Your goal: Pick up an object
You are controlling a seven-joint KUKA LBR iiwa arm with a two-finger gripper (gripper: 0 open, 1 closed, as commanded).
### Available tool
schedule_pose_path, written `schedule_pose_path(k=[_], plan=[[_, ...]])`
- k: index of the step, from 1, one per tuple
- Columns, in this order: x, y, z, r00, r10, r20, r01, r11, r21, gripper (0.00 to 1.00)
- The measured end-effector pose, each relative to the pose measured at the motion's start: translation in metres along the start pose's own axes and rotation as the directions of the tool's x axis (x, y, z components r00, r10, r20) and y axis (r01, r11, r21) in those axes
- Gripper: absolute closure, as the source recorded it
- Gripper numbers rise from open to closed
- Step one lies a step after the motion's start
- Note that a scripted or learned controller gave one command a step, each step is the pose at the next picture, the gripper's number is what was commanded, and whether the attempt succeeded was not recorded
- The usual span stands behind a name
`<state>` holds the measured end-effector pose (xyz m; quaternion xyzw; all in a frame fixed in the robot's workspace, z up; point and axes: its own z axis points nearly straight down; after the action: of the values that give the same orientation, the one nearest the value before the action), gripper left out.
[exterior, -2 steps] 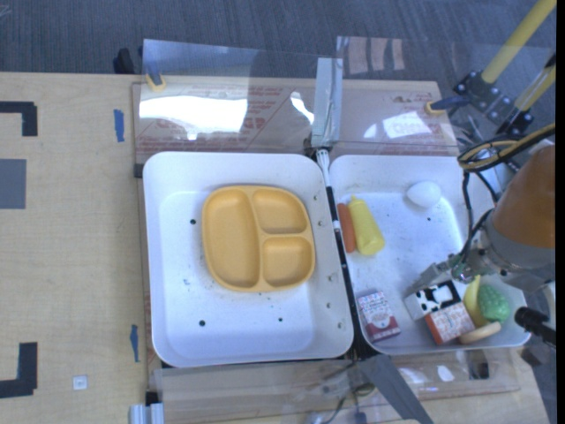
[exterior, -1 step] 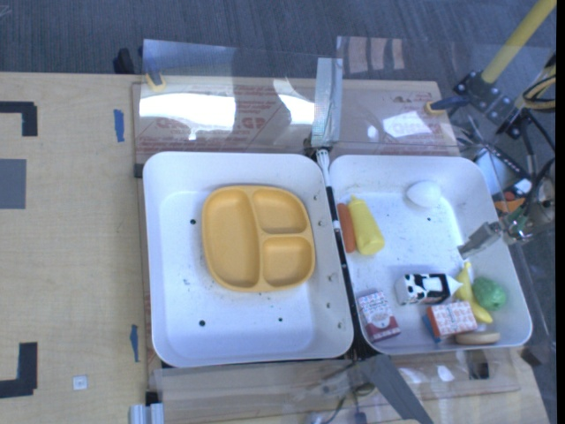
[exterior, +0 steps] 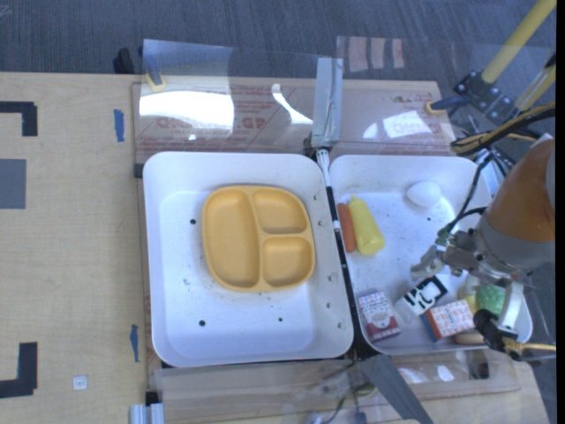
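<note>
- The two-finger gripper (exterior: 439,283) is seen low in the right white bin (exterior: 388,179); whether its fingers are clenched cannot be told.
- A black-and-white patterned card (exterior: 425,294) lies just below them.
- A yellow plastic block (exterior: 365,226) lies to their left.

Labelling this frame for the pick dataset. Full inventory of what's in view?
bins: 2, white, side by side on the bench
divided plate: 1, yellow, three compartments, in left bin
yellow object: 1, right bin, near the divider
orange stick: 1, against the yellow object's left side
white round object: 1, right bin, far side
small carton: 1, red and white, right bin near edge
patterned box: 1, multicoloured, right bin near edge
green object: 1, right bin, under the arm
arm: 1, grey and orange, over right bin
tool: 1, black and white, low in right bin
</note>
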<state>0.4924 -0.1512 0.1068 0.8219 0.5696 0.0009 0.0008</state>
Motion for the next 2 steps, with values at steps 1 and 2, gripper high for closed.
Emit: schedule_pose_path(k=[1,2], plan=[[-0.018,0.0,0.015,0.946,-0.324,-0.002,0.324,0.946,-0.014,0.0],[-0.055,0.045,-0.053,0.801,-0.599,0.005,0.599,0.801,-0.004,0.0]])
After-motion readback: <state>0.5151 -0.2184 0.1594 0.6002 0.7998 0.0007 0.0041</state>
